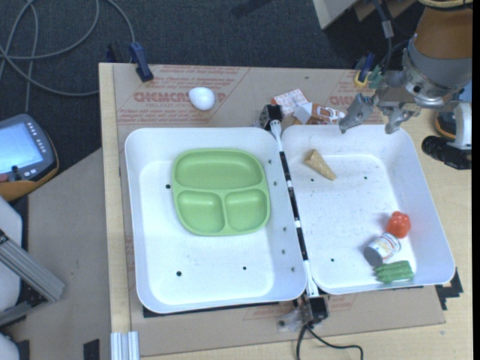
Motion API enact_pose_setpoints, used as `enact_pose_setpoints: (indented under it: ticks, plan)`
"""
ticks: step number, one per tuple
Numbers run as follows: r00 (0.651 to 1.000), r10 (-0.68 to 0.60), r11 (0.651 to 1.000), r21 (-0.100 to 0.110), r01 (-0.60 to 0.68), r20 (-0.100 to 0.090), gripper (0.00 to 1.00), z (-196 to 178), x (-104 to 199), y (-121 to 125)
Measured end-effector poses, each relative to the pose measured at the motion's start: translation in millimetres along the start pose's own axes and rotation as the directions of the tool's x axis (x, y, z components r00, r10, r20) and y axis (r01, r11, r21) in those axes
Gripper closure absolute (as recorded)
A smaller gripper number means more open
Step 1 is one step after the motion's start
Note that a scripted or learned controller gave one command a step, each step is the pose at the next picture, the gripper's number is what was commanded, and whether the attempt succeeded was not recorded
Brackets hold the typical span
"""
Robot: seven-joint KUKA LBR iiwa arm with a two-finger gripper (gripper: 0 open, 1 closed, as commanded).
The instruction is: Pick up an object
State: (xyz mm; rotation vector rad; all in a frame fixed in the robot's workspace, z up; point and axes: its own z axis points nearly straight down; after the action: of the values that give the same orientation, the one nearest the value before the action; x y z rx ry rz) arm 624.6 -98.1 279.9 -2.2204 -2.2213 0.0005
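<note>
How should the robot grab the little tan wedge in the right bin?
Probably from straight above. The tan wedge lies flat on the right bin floor with bare space around it. Close the gripper fingers across its wider lower-right end, on the two long sides; the upper-left tip looks too narrow.

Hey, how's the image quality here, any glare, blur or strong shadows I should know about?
Camera view: lighting is even and soft, shadows faint; the white bins look bright but keep their speckles; the green tray is sharp; the small items near the right bin's corner are slightly soft; the gripper is a little blurred.
</note>
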Motion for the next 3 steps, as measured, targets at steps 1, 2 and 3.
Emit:
enact_pose_setpoints:
  ticks: [1,2,3]
  plan:
    - [1.0,0.001,1.0,0.002,-0.001,0.0,0.0,60,-13,33]
    - [1.0,0.0,1.0,0.003,0.0,0.0,0.0,169,-9,41]
    - [1.0,0.0,1.0,0.002,0.0,0.0,0.0,195,-1,33]
